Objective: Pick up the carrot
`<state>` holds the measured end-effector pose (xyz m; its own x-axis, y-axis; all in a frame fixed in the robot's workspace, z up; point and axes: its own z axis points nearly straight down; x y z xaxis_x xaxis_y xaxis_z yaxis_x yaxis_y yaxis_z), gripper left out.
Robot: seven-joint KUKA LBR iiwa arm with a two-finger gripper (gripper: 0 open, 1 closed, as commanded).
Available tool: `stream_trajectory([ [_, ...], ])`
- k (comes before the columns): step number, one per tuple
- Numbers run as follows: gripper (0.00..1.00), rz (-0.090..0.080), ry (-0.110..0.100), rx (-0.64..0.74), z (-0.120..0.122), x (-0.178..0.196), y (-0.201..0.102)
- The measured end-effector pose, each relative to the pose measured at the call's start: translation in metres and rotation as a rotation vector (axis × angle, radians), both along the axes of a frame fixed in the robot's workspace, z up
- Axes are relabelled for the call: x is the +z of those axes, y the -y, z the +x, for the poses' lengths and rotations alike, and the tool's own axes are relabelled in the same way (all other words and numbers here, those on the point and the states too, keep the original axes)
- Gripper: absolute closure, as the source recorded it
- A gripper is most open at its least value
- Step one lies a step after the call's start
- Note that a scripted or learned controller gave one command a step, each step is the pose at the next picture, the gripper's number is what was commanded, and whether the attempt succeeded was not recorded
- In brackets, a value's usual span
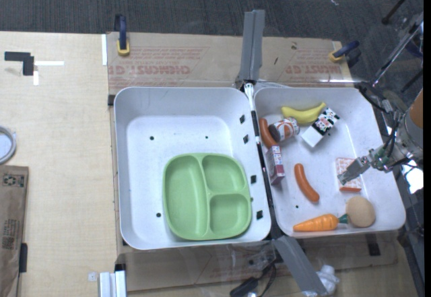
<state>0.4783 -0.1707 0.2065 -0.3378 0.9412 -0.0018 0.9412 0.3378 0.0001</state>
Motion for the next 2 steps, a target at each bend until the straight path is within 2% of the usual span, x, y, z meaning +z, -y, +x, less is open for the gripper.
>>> stream_trajectory([
  [1,0.00,0.002,-0.003,0.037,-0.001,-0.073,-0.057],
  [2,0.00,0.003,-0.003,0.237,-0.001,-0.115,-0.044],
])
